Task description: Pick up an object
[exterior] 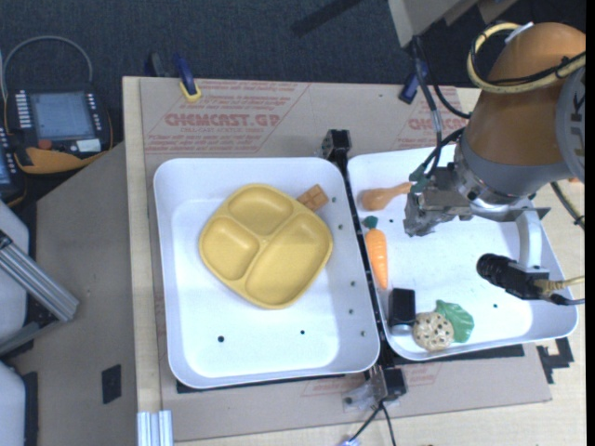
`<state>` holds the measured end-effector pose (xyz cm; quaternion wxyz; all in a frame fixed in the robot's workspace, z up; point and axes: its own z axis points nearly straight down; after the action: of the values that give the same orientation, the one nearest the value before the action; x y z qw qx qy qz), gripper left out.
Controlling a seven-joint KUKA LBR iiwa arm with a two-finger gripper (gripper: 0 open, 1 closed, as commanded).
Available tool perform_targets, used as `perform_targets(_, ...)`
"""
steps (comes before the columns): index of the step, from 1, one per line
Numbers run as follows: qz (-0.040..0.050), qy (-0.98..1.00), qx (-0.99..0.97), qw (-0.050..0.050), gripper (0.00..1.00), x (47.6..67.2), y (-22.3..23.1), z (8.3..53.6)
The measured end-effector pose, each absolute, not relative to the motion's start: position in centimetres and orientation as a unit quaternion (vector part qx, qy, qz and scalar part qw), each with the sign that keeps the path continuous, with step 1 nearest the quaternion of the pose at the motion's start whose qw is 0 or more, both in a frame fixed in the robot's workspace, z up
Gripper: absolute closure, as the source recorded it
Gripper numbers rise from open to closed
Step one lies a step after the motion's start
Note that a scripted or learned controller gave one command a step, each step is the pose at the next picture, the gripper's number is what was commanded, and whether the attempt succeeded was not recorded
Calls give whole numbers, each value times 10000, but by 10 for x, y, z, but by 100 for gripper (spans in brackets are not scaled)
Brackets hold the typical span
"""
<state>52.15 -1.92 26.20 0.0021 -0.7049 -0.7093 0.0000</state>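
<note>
Item: my gripper (420,219), over the right bin (548,319) near its left side; whether it is open or closed, I cannot tell. Right bin contents: carrot (376,257) along the left wall, cookie (430,331), green leaf (456,318), black block (402,306). Left bin (186,342): yellow divided plate (266,245).
</note>
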Motion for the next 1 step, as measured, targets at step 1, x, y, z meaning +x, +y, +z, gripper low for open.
perform_targets(1,9,-7090,-7052,26,100,524,28,247)
